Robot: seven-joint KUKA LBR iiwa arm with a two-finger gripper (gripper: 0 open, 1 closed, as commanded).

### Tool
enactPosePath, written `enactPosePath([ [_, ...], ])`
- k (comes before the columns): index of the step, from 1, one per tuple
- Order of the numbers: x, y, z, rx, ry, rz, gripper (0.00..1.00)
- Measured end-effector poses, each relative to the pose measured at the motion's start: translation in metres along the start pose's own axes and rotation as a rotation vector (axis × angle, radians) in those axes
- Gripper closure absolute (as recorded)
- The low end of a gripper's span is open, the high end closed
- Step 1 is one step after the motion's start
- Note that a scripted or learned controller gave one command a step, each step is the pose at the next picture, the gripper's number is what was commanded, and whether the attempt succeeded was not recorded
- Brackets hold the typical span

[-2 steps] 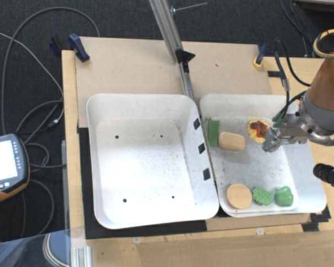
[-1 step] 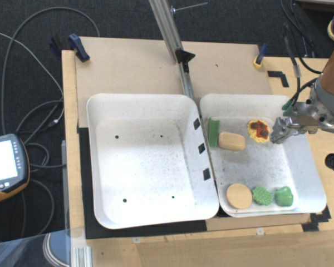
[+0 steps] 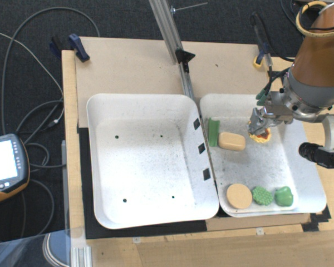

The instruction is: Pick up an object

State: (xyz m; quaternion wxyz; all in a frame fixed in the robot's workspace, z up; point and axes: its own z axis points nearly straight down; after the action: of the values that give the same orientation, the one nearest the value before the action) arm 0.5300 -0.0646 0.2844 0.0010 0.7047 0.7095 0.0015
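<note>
- Nearest the camera, along the front wall of the right-hand shallow white bin (image 3: 309,202), three small things lay in a row: a round tan disc-shaped piece (image 3: 239,196), a bumpy green lump (image 3: 261,196) just beside it, and a smoother bright green lump (image 3: 284,196) at the row's right end.
- The left-hand shallow white bin (image 3: 139,157) sat touching the right one along their shared wall, its speckled floor bare.
- Farther back in the right bin, a pale tan rounded block (image 3: 232,142) lay near the dividing wall, with a flat green rectangular piece (image 3: 213,132) just beside it on its left, close against that wall.
- To the right of the tan block, a small orange and yellow object (image 3: 261,137) rested on the bin floor, partly covered from above.
- The hand (image 3: 260,128) hung directly over that orange and yellow object, low in the bin and at or very close to it; whether its fingers were open, closed or gripping anything could not be told, since the metal wrist hid them.
- Above the hand, the grey arm with its orange band (image 3: 317,43) rose towards the upper right.
- Behind both bins, the tan board surface (image 3: 128,65) stretched back, with a blue clamp (image 3: 78,46) at its far left corner and a slanted metal rail (image 3: 167,24) crossing it.
</note>
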Motion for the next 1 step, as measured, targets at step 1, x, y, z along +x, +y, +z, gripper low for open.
enactPosePath([
  [1,0.0518,0.0258,0.0229,0.003,0.001,0.0,1.0],
])
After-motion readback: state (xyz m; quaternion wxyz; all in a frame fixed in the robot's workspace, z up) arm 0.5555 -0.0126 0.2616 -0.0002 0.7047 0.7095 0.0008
